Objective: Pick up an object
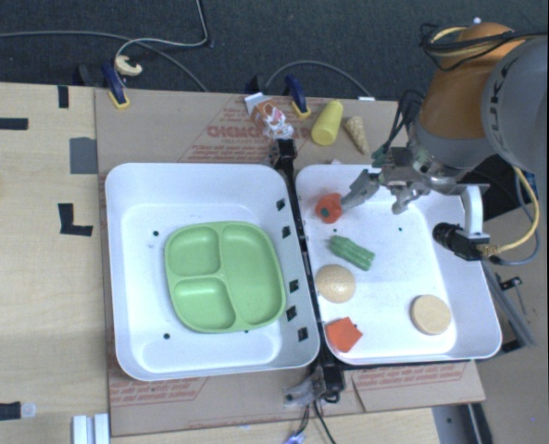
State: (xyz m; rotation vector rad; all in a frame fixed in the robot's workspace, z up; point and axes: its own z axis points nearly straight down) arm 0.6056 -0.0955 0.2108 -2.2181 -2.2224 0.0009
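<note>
Reaching in from the right, the arm slants down over the right bin. Its tool hangs with fingers spread apart, holding nothing, just beside the red tomato lying in that bin.

You are looking at a crowded right bin: a red tomato, a green pickle, a bread roll, an orange block and a tan cookie are lying spread across it. The tool is hanging over the far end, just beside the tomato. Open floor is showing between the pickle and the cookie. In the left bin a green plate is taking up the middle, leaving bare strips along the walls. The black divider is standing between the bins.
</note>
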